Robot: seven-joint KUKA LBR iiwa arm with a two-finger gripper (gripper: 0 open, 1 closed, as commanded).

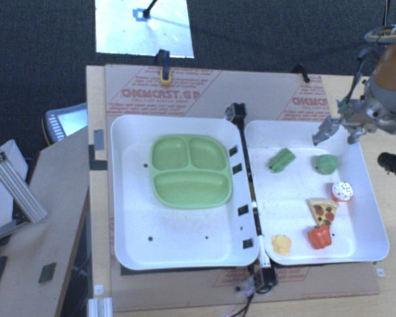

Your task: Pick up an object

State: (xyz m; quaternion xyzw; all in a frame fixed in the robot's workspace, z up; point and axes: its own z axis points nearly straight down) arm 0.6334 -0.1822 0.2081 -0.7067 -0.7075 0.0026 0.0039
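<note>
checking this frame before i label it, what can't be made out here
- Arm, camera view: cut off by the right edge above the wrist.
- Hand, camera view: small and blurred, so its grip state is unreadable.
- Round green piece in the right bin: too small and soft to identify.
- Yellow piece: too small to name.
</note>
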